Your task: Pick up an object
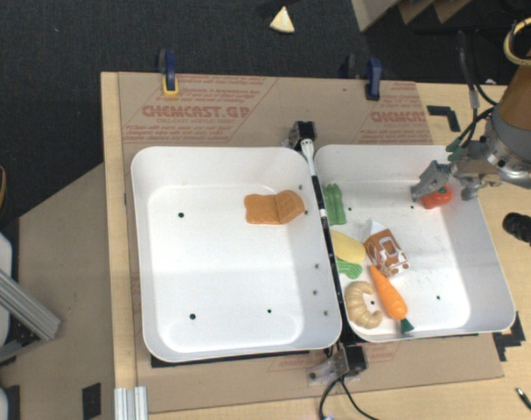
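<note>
Gripper (442, 187) is hovering over the right bin (475, 261), jaws pinching a small red-orange toy (436, 199) directly beneath.

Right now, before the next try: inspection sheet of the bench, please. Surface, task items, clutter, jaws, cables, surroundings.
Surface: cardboard-covered bench bearing a left bin and a right bin, side by side.
Task items: bread slice in the left bin. Right bin holds a green piece, yellow piece, brown-and-white block, carrot, pale pastry and a red piece.
Clutter: nothing seen in the bins besides the toys.
Jaws: gripper low over the red piece at the right bin's far side; grip cannot be confirmed.
Cables: black cable at the near edge.
Surroundings: two clamps on the far edge, dark floor.
</note>
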